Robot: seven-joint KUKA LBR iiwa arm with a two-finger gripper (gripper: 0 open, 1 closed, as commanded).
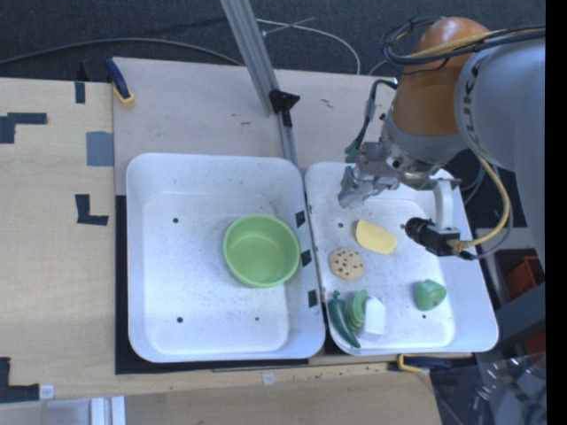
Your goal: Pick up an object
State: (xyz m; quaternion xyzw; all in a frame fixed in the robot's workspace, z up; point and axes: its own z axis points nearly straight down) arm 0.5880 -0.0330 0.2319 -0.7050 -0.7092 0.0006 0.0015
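- Over the right bin [461, 330], the pincer [353, 187] is hovering near the back-left corner, gripping nothing; cannot tell if apart or together.
- Yellow piece [376, 236], cookie [346, 263], green lump [429, 294] and a green-and-white pile [356, 313] are lying loose in that bin, all apart from the pincer.
- Green bowl [260, 251] is sitting upright in the left bin [159, 237] on the counter [53, 264].

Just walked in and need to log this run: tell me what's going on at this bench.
A grey arm's gripper hangs over the back of the right bin, gripping nothing. Nearest it lies a yellow piece, then a cookie, a green lump and green and white items at the front. The left bin holds a green bowl.
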